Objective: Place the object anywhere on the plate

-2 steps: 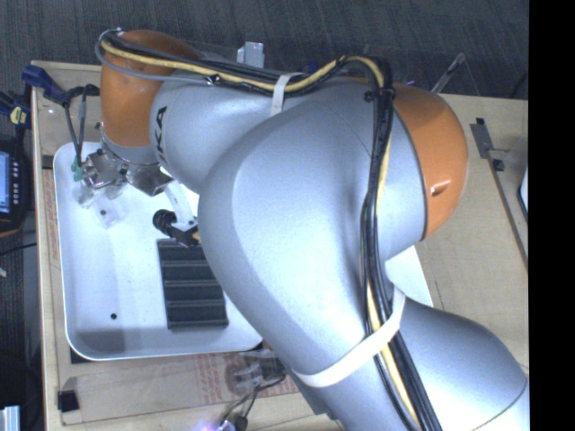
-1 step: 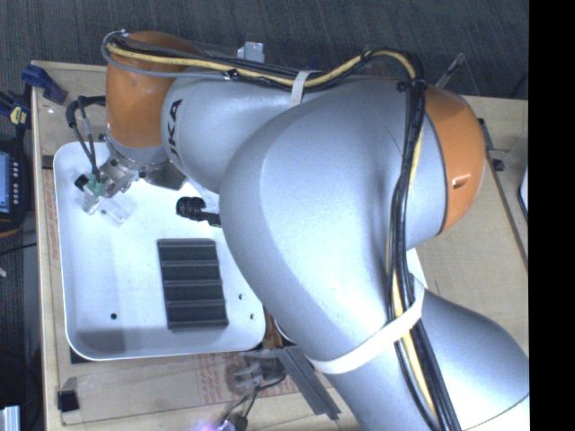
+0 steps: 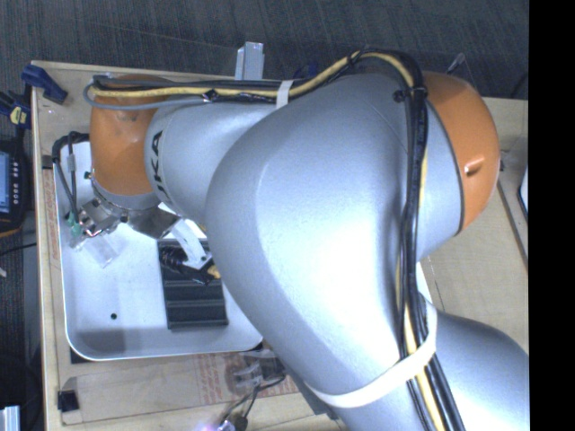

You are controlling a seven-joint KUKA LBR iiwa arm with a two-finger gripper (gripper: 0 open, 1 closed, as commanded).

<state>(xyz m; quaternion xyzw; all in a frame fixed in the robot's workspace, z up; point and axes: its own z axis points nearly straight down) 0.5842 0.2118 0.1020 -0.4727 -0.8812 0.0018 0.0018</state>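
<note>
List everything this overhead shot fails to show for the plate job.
- Camera view: the big grey robot arm covers most of the bench, so whatever lies under it cannot be made out. The left shallow white bin is only partly exposed.
- Gripper: too small and cluttered by cables to tell whether it holds anything.
- Small dark speck on the bin floor: too small to identify.

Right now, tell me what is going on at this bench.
The grey arm reaches in from the right and covers most of the bench. Its orange-banded wrist is over the far end of the left bin, and the gripper hangs close above the bin's left side. Whether it holds anything cannot be told from this angle. A small dark speck lies on the bin floor nearer the camera. How far the placing has got cannot be judged.
</note>
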